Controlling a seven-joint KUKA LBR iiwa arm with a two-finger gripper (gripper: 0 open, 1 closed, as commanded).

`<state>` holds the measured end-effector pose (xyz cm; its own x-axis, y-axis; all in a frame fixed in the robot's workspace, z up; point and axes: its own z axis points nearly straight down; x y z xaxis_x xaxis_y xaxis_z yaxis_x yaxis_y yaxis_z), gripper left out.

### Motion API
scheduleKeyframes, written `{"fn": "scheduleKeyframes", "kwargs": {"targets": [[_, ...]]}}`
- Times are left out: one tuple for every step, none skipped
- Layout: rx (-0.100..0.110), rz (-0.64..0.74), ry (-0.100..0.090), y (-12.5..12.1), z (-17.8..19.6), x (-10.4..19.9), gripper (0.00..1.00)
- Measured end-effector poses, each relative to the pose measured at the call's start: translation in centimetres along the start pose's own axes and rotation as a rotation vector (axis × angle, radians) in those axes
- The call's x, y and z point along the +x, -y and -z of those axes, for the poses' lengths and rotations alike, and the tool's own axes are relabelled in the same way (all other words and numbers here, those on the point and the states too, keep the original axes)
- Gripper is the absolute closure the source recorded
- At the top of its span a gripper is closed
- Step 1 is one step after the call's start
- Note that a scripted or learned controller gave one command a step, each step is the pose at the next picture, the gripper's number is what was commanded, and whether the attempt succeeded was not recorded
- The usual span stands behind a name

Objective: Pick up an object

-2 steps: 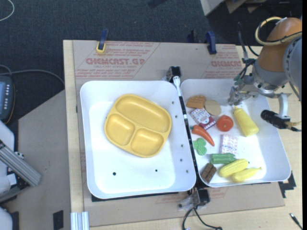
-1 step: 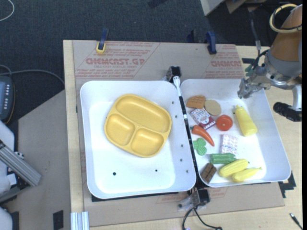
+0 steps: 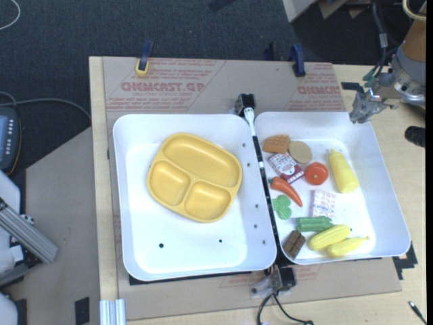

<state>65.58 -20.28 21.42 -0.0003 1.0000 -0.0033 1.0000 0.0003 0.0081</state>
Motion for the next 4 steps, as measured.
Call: {"fn": "scheduleKeyframes", "kwargs": {"targets": [[0.003, 0.0, -0.001, -0.1, 1.2, -0.1, 1.0], [0.009, 0.005, -0.005, 0.6, 1.9, 6.1, 1.0], [0.011, 0.005, -0.006, 1.1, 0.7, 11.4, 1.0], [0.01, 0.005, -0.005, 2.0, 1.7, 16.5, 1.0]]}}
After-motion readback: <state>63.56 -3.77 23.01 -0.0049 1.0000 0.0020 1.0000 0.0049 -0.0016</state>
